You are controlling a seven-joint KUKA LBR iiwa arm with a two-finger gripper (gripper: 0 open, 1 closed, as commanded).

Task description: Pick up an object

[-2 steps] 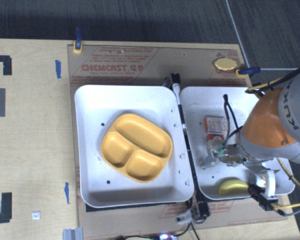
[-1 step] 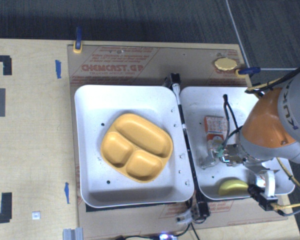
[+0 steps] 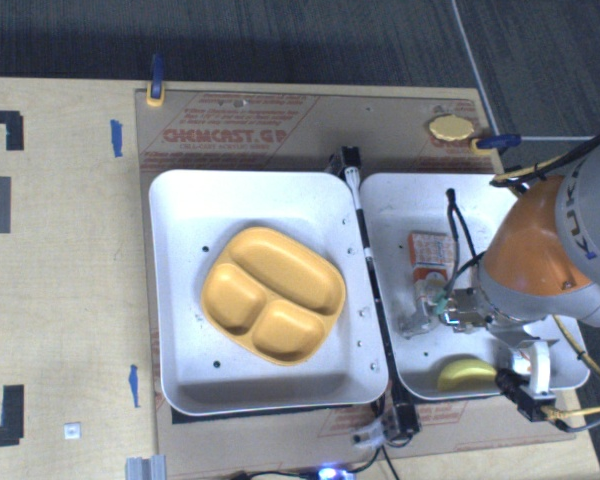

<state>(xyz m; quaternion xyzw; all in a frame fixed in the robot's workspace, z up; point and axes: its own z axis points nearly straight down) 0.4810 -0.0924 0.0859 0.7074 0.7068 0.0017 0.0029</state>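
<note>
At left centre, a yellow sectioned tray (image 3: 271, 294) is seen resting in the left bin (image 3: 170, 268). Lower right, the claw (image 3: 420, 313) is lowered beside a banana (image 3: 466, 373) (nothing lifted yet); its spread cannot be told.

A yellow plastic three-compartment tray (image 3: 271, 293) lies flat in the middle of the left white bin (image 3: 180, 208), turned at a slant, its one long section toward the far side and two smaller sections toward the near side. In the right white bin (image 3: 400, 193), a yellow plastic banana (image 3: 465, 374) lies on its side near the front wall. Further back lies a small flat packet with a red and white label (image 3: 430, 250), partly hidden.
</note>
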